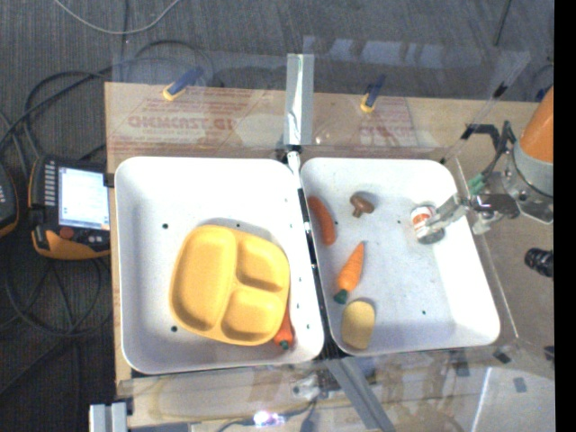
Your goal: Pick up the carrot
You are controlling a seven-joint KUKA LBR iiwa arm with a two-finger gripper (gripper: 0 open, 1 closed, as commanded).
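Orange carrot (352, 271): lies flat near the middle of the right bin (468, 282), tilted, its green stem end toward the bin's front and its point toward the back.
Room around the carrot: bare white floor on its right side, reaching to the bin's right wall; on its left a narrower strip before the dividing edge.
Nearest neighbour: a pale yellow piece (357, 323) sits just beside the stem end, toward the front wall.
Left edge of right bin: a reddish-orange sausage-shaped piece (322, 220) lies along it, close to the rim, apart from the carrot.
Back of right bin: a small brown mushroom-like piece (362, 204) stands well clear of the carrot.
Pincer (430, 224): at the right bin's upper right, near the right wall, well apart from the carrot; a small white and red thing sits at its tip, and I cannot tell whether the fingers are apart or together.
Arm (531, 165): enters over the right rim, orange band at the frame's edge.
Left bin (144, 241): a yellow divided tray (231, 283) lies in its centre, with an orange piece (284, 335) wedged at the tray's front right corner beside the bin wall.
Desk (180, 120): brown board under both bins, with a clear sheet and blue and yellow clips at the back.
Floor left of desk: a handheld control pad (72, 207) and cables.
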